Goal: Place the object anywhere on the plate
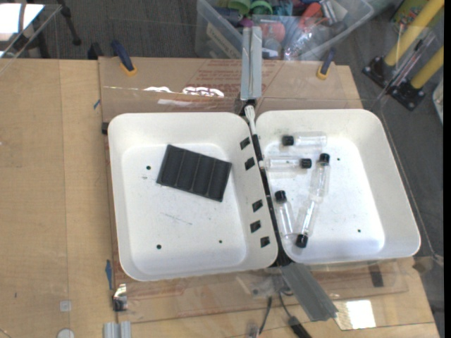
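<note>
The clear tubes (303, 189) with black caps lie loosely heaped in the right bin (366, 189), toward its 9 o'clock side. The dark ribbed plate (194, 172) sits in the left bin (134, 245), a bit toward 12 o'clock. They look light, stiff, slick and prone to rolling, so I'd pinch one mid-barrel, across its width.

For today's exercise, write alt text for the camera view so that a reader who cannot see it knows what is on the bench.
Two shallow white bins sit side by side on a wooden bench: the left bin holds a dark ribbed rectangular plate, and the right bin holds several clear tubes with black caps. A clear tub of colourful items stands behind.
</note>
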Robot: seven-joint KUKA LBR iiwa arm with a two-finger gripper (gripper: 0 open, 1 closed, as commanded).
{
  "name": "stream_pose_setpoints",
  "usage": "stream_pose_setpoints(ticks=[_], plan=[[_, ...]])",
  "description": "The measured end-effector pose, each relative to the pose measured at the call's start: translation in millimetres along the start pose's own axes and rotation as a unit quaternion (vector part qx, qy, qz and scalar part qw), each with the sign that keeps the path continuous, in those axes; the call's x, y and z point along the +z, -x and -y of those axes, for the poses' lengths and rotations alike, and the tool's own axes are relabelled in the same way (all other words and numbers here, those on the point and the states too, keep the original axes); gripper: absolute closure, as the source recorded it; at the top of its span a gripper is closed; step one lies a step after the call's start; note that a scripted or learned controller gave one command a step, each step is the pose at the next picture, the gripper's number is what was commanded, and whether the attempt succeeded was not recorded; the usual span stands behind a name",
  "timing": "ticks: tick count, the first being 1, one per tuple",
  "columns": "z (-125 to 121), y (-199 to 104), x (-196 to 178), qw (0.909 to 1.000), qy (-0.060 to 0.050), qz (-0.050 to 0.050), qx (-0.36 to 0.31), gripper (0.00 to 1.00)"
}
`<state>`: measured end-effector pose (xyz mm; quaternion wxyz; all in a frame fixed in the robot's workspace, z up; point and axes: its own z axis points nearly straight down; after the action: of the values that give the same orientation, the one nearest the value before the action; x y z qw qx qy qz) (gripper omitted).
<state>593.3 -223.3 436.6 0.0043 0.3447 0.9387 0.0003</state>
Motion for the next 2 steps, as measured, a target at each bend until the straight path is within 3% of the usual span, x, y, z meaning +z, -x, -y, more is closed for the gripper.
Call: stream_pose_setpoints(ticks=[1, 2], plan=[[0.1, 0.0, 0.2, 1.0000, 0.000, 0.000, 0.000, 0.00], [-0.9, 1.1, -11.7, 1.0000, 0.002, 0.004, 0.000, 1.00]])
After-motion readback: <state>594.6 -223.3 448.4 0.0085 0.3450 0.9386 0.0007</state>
